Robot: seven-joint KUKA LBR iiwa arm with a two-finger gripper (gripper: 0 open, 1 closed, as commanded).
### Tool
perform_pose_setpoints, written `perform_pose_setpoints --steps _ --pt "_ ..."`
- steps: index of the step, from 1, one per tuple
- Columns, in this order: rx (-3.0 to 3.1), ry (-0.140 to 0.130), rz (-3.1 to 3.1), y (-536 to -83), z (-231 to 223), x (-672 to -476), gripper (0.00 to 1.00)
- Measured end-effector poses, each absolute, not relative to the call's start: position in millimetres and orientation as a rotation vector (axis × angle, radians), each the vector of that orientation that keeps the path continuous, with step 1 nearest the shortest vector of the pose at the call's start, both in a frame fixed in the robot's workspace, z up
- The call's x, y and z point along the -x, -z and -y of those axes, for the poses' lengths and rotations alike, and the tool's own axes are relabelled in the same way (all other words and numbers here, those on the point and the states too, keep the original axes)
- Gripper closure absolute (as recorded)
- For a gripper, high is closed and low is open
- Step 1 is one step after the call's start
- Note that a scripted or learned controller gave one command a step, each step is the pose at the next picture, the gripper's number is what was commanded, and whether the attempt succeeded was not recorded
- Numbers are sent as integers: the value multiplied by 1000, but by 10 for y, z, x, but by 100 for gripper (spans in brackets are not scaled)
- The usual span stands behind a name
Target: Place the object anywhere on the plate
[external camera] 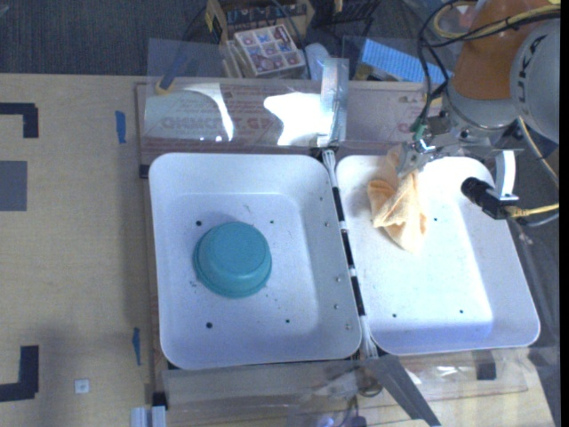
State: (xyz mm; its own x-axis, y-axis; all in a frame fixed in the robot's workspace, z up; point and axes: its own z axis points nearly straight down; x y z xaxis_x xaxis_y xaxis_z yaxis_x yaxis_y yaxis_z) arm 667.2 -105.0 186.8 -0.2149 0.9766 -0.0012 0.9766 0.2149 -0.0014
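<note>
Nearest the camera lies the front edge of the counter (71, 238), with both white bins on it. The left bin (178, 327) holds a teal plate (233, 258), round and upturned like a shallow bowl, lying left of centre on the bin floor. The right bin (462, 318) is bare toward its front. Farther back in it a tan cloth (400, 205) hangs in a loose drape, its top bunched under the gripper (416, 149), its lower folds trailing toward the bin floor near the bin's back left corner. The jaws appear pinched narrow on the cloth's upper edge, though glare there blurs the contact. The cloth is well apart from the plate, with the divider between the bins (342, 238) between them. I judge the risk to be a thin grip on limp fabric: the trailing folds could snag on the divider during the carry, or the cloth could slide free. On release, it could drape half off the small plate.
</note>
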Motion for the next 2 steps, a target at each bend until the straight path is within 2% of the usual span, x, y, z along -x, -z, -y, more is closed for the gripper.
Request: perform_pose_setpoints --steps 1,2 --pt "-1963 -2 -2447 -2258 1043 -6685 100" --pt "-1436 -1 -2793 -2353 515 -6592 100"
